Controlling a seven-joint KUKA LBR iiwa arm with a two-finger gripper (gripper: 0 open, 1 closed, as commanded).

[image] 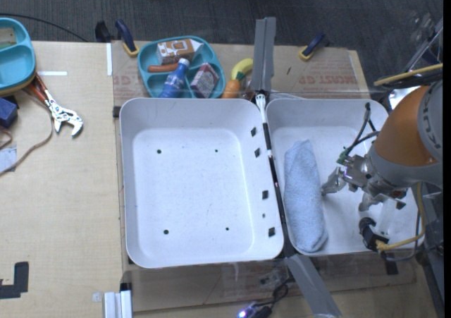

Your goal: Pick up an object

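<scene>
A rolled grey-blue cloth [304,195] lies lengthwise along the left side of the right bin [317,113]. My gripper [347,194] hangs low over that bin just right of the cloth, under the orange band of the arm [410,133]. Its fingers stand apart, open, with nothing between them. One fingertip [330,187] points at the cloth's right edge and sits close beside it; I cannot tell whether it touches. The left bin [134,168] holds no object.
Behind the bins stands a teal tray [149,73] with small packets and a bottle, and a yellow and orange toy beside it [239,73]. A wrench [62,118] and a teal dish [14,52] lie on the bench at the left. A grey divider post [264,56] rises between the bins.
</scene>
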